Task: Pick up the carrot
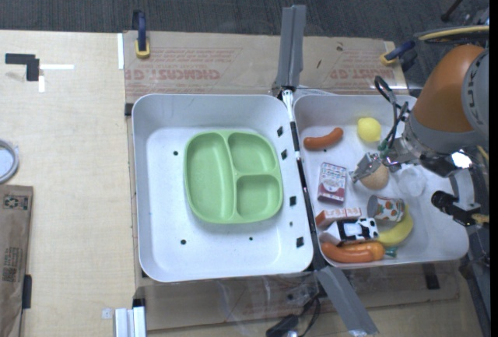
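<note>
In the camera view, the carrot (355,251) lay at the near edge of the right bin (451,250), almost against the wall. A black and white toy (356,229) sat right on top of it, and a banana (398,229) touched its right end. The gripper (372,166) hung higher up in that bin, well apart from the carrot, close to a small tan thing (376,177). I could not tell if its pincer was apart or together, or if it held anything.

The grab could have gone wrong. The pincer might have closed on the toy or the banana, because they crowded the carrot. It might also have bumped the bin wall, since the carrot lay so close to it. The carrot looked round and smooth, so it could have slipped out.

There was little free room in the right bin. The left bin (156,234) had more bare floor around a green plate (232,175).
</note>
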Robot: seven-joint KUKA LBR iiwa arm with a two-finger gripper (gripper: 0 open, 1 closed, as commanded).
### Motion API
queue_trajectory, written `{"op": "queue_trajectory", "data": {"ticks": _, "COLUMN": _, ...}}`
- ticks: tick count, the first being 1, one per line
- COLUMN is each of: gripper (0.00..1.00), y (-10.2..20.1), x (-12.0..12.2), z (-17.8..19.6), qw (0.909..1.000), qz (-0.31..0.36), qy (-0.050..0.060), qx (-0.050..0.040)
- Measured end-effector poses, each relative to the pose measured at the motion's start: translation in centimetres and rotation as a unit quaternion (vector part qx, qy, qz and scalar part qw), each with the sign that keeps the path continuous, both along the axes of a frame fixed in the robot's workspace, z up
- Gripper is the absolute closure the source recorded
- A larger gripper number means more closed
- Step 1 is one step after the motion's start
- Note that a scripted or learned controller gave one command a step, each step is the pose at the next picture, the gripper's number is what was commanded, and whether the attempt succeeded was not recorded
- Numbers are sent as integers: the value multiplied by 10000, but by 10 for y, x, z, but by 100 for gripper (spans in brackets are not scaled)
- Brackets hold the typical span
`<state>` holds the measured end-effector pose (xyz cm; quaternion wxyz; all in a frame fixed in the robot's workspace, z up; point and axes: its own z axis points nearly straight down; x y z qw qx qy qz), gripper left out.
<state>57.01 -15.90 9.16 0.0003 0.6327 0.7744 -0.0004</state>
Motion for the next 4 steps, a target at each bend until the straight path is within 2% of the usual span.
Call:
{"op": "queue_trajectory", "data": {"ticks": 1, "gripper": 100, "y": 0, "x": 1, "z": 10, "qw": 10000, "qz": 13, "qy": -11, "qx": -8}}
{"op": "queue_trajectory", "data": {"ticks": 2, "gripper": 100, "y": 115, "x": -17, "z": 99, "qw": 9894, "qz": -1454, "qy": 11, "qx": -3}}
{"op": "queue_trajectory", "data": {"ticks": 3, "gripper": 100, "y": 42, "x": -3, "z": 207, "qw": 9946, "qz": -1039, "qy": 8, "qx": -7}}
{"op": "queue_trajectory", "data": {"ticks": 4, "gripper": 100, "y": 36, "x": 0, "z": 175, "qw": 9955, "qz": -947, "qy": 21, "qx": -5}}
